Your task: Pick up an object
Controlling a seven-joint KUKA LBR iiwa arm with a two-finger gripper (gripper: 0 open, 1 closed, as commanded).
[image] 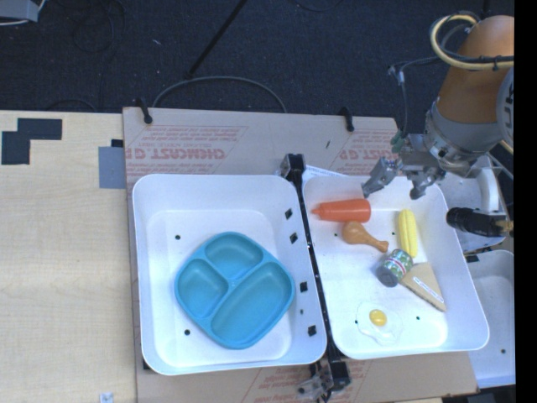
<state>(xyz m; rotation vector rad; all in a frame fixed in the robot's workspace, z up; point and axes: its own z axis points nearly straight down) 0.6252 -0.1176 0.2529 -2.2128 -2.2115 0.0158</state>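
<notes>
Above right bin [470, 326] far edge: gripper [399, 180], jaws apart, holding nothing. Left bin [155, 225]: blue tray [234, 288]. Right bin contents (all apart from gripper): carrot [341, 210], corn [407, 232], cone [426, 285], drumstick [362, 235], can [393, 268], egg [377, 320].

The arm [474, 74] comes in from the right, grey with an orange band above the wrist. It bends down to the gripper [399, 180]. The two fingers [379, 177] are spread wide apart. Nothing sits between the fingers.
</notes>
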